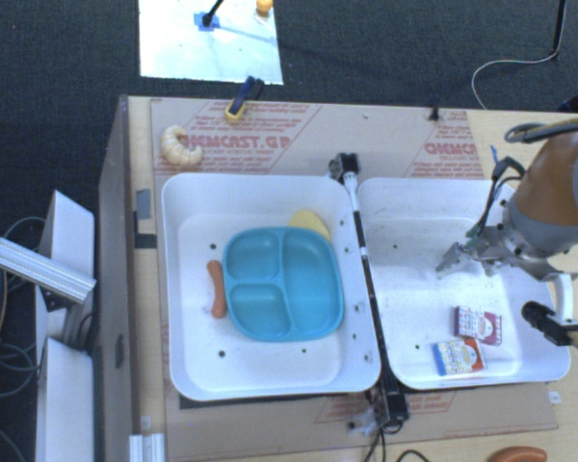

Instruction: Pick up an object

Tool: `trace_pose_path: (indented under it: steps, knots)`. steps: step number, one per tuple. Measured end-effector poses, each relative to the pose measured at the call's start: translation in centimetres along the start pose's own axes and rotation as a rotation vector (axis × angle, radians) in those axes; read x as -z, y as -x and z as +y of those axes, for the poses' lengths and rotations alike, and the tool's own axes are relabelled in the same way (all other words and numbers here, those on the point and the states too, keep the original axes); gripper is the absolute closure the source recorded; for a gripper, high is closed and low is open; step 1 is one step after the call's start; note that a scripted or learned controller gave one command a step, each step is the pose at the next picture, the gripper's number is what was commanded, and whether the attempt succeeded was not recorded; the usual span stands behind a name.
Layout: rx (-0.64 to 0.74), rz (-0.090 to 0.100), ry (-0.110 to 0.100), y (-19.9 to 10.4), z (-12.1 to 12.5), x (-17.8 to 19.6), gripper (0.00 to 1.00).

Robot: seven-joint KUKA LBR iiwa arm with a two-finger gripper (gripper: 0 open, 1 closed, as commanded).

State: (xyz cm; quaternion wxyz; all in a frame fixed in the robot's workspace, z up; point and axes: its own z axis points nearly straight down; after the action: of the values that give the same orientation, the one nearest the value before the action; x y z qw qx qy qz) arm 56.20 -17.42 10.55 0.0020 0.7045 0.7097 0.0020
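In the right bin (pixel 405 210) lie two small boxes near the front: a red and white one (pixel 478 324) and a blue, red and white one (pixel 459 356). My gripper (pixel 465 263) hangs over the middle of this bin, behind the boxes and apart from them. Its fingers stand open with nothing between them. The left bin (pixel 188 258) holds a blue divided plate (pixel 282 285), an orange sausage (pixel 217 289) to the plate's left, and a yellow piece (pixel 310 222) partly hidden behind the plate.
A black divider rail (pixel 361 258) runs between the bins. On the cardboard behind the left bin lie a pale curled object (pixel 181 145) and a blue and yellow tool (pixel 243 98). An orange thing (pixel 515 454) lies at the bottom edge.
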Motion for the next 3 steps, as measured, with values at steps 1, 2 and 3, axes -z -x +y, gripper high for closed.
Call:
trace_pose_path:
  steps: [1, 2, 3]
  knots:
    - [0.002, 0.000, 0.003, 0.0, 0.1, 1.1, 1.00]
    - [0.002, 0.000, 0.003, 0.0, 0.1, 1.1, 0.00]
    - [0.004, 0.001, 0.005, 0.0, 0.2, 2.1, 1.00]
